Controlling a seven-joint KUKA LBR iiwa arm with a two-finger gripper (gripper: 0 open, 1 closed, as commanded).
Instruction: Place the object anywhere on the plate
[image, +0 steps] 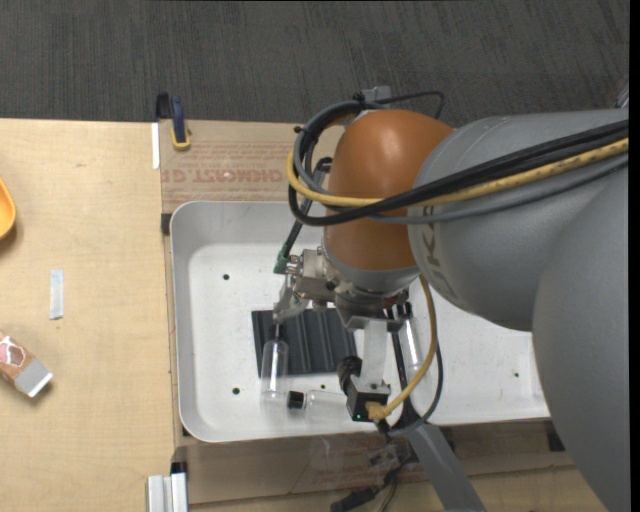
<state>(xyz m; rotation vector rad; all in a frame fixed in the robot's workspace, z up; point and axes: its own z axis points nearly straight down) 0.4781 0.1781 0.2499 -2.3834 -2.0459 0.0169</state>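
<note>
A dark ribbed rectangular plate (312, 342) lies flat in the white bin (205, 300), near its front middle. A clear plastic tube (272, 362) rests along the plate's left edge, partly on the bin floor. A second clear piece with a black cap (298, 401) lies on the bin floor just in front of the plate. My gripper (293, 300) hangs under the orange wrist, over the plate's back left corner. The wrist hides much of it, and nothing held can be made out.
The arm's grey body covers the bin's right part. On the wooden bench to the left lie a small pale strip (56, 295), a wrapped bar (22, 366) and an orange thing (5, 212) at the edge. A blue clamp (178, 120) sits behind the bin.
</note>
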